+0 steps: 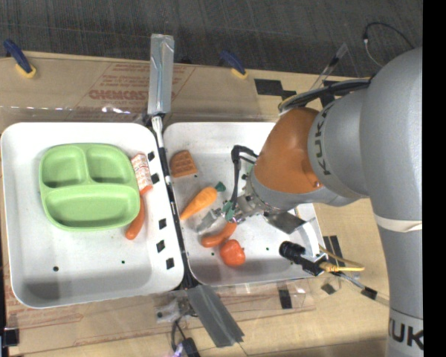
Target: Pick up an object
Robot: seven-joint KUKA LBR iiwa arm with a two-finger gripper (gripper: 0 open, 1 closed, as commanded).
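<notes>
The claw sits low in the right bin, near its middle, reaching in from under the orange band of the grey arm; its metal tip is crowded among the toys and partly hidden by the wrist, so whether it is parted or closed, or has anything in it, cannot be told. Just to its left lies a carrot, orange with a green top, tilted so its green end points toward the claw and appears to touch or nearly touch it. Just below the claw lies a small orange sausage-shaped piece, and right beside that, a little lower, a red-orange tomato-like piece. Further up in the same bin, near the wall shared with the other bin, rests a brown slice of bread, well apart from the claw. Toward the bin's lower right corner a black cylindrical part on the arm's side sticks out over the rim. The left bin holds a green divided tray in its upper half; against the tray's right edge lies a small red and white packet, and below that an orange sausage-shaped piece leans along the tray's lower right corner. Both bins stand side by side on a cardboard-covered desk, with blue clamps at its far edge.
</notes>
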